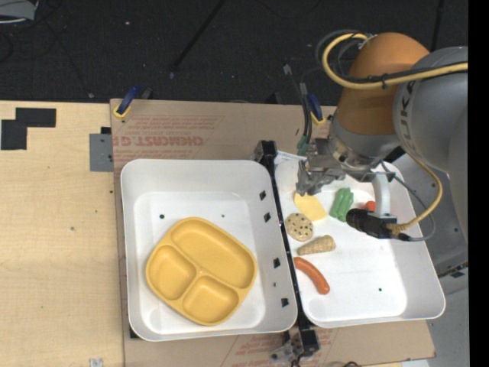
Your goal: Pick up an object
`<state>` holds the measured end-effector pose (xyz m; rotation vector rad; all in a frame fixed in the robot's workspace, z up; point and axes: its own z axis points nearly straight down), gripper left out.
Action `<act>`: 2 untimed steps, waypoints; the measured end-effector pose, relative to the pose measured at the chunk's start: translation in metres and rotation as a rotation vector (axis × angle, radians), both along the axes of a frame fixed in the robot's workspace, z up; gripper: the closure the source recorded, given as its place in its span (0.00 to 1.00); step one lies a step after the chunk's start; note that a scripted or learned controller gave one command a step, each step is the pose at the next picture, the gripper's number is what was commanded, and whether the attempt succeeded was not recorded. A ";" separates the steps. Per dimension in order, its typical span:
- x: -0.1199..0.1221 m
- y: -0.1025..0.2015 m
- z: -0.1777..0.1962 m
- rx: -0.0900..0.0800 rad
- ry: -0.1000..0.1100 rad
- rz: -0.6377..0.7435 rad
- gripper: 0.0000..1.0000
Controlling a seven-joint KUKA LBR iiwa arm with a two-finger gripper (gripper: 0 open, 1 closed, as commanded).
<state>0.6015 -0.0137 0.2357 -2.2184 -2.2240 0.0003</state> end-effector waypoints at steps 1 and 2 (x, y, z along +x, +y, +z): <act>-0.008 0.046 -0.005 0.000 0.001 0.000 1.00; 0.002 0.098 0.001 0.001 0.000 0.001 1.00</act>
